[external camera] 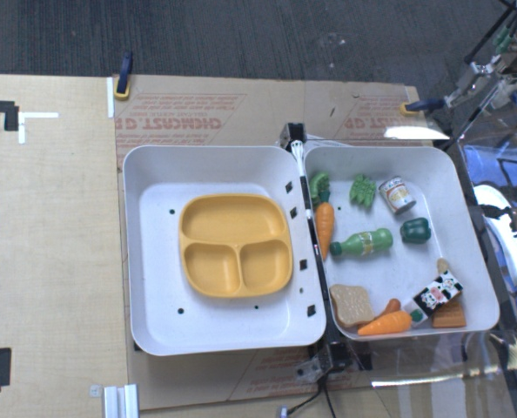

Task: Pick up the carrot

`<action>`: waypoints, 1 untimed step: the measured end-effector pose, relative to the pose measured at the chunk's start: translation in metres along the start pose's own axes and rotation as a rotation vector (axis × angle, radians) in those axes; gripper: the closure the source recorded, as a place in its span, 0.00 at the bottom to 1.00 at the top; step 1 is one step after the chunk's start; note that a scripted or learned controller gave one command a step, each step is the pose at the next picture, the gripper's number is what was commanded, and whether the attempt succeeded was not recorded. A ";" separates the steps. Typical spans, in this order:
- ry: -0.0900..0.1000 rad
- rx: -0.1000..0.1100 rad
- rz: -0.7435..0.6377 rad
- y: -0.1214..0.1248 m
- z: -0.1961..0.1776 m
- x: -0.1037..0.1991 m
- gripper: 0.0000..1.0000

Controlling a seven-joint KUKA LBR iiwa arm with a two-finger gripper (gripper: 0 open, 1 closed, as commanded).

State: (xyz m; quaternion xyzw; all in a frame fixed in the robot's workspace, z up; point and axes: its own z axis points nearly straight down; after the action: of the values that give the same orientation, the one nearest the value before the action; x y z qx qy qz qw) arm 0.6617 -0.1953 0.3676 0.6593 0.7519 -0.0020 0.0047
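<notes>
An orange carrot [325, 225] with a green leafy top lies lengthwise against the left wall of the right bin [464, 200], tip pointing toward the front. A second orange carrot-shaped piece [386, 323] lies on its side at the front of the same bin, between a bread slice [352, 304] and a cow-patterned carton [439, 293]. Nothing covers either one.
The right bin also holds a green bottle [363, 244] just right of the upright carrot, a green leafy piece [361, 190], a small can [398, 195], a green pepper [415, 230] and an orange block [451, 318]. A yellow divided plate [237, 244] sits in the left bin [135, 233].
</notes>
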 end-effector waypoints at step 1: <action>-0.005 -0.002 -0.004 0.002 -0.009 0.000 1.00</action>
State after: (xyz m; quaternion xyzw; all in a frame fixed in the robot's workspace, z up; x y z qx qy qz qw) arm 0.6632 -0.1951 0.3771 0.6576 0.7533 -0.0029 0.0074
